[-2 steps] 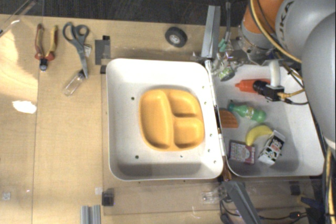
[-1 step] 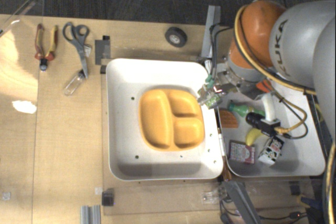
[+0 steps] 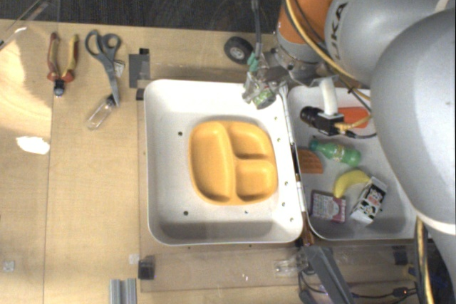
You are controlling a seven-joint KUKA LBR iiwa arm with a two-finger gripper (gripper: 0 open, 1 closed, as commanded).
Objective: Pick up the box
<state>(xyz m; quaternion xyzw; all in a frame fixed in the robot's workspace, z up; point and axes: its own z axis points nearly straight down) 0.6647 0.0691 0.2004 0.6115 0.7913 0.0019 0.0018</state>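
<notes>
So far nothing is lifted: in the camera view the gripper (image 3: 259, 90) hovers at the upper right corner of the left bin (image 3: 164, 153), and whether its fingers are wide or narrow cannot be told. A small box (image 3: 370, 200) lies in the right bin (image 3: 399, 230), lower right of frame, its print unreadable

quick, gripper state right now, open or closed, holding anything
Gripper: cannot be told; it hangs over the upper right corner of the left bin, and no box shows between its tips.
</notes>
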